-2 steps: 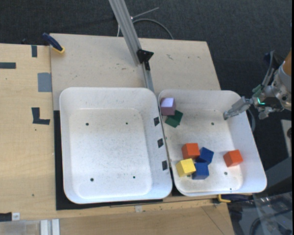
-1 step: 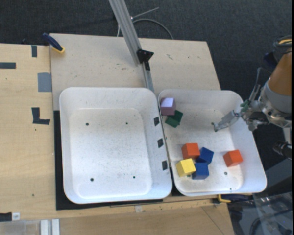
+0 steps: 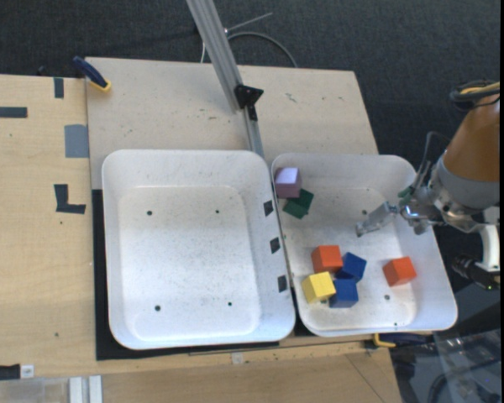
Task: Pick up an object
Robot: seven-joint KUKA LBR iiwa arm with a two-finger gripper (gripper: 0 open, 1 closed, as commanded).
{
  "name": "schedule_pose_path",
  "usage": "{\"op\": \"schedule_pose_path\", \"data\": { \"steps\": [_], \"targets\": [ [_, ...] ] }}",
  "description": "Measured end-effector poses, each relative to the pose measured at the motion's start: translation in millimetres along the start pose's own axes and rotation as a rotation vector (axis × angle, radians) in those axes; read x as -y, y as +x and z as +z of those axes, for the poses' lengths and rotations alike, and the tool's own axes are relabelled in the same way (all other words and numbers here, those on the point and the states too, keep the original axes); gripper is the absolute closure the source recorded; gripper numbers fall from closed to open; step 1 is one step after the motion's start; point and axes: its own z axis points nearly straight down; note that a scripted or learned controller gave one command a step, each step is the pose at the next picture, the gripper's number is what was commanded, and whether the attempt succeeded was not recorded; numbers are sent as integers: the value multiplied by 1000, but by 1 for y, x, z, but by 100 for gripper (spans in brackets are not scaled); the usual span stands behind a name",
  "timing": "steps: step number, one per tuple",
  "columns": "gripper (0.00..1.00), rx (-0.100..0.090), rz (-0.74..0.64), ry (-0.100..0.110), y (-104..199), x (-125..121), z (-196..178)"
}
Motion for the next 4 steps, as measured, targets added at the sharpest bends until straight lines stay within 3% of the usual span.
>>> {"op": "schedule_pose_path", "data": {
  "steps": [1, 2, 4],
  "targets": [
    [0, 0, 0, 0, 2, 3, 44],
    [100, 0, -1, -3, 2, 1, 31],
    [100, 3, 0, -11, 3, 7, -72]
  ]
}}
